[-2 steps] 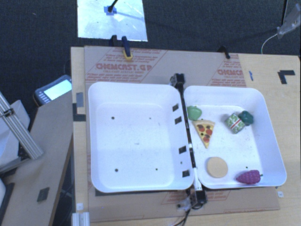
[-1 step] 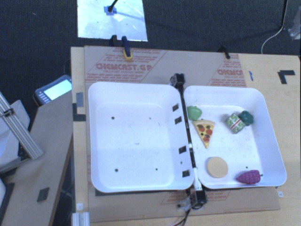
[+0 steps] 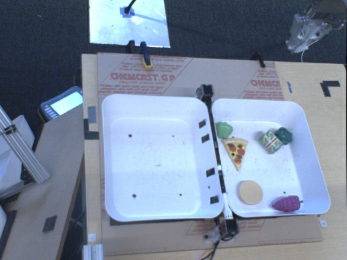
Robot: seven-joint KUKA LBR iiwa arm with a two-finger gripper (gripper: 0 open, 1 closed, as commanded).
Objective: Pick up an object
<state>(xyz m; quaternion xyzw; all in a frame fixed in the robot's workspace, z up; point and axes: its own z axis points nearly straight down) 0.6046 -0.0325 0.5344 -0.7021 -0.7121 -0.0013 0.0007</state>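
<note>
We look down on a bench [image 3: 92,145] bearing two shallow white bins set side by side on a printed cardboard sheet [image 3: 162,75], their inner rims meeting along a dark hinged seam [image 3: 214,156] that runs from far to near. The left bin [image 3: 108,161] offers a broad bare floor, marked by a few small dark dots, with free room right up to its raised rim on every side. In the right bin [image 3: 312,161] all the objects lie. A green piece [image 3: 224,129] sits near the far left corner, just beside the seam; a pizza slice [image 3: 236,150] lies just near of it, close to the same wall. A round tan disc [image 3: 250,192] rests toward the near rim, with open floor around it. A small green-and-white block [image 3: 269,141] lies tilted toward the far right, touching a dark green piece [image 3: 283,135] on its right. A purple, bumpy fruit [image 3: 286,203] is tucked into the near right corner, close against the rim. The middle of this bin's floor stands open between them. The gripper [image 3: 306,31] hangs at the far right, beyond the bench's far edge and over dark carpet [image 3: 227,15], well apart from both bins and from every object; we cannot tell whether its fingers are apart or together, and nothing shows between them. A square pale panel [image 3: 129,15] lies on the carpet beyond the left bin.
</note>
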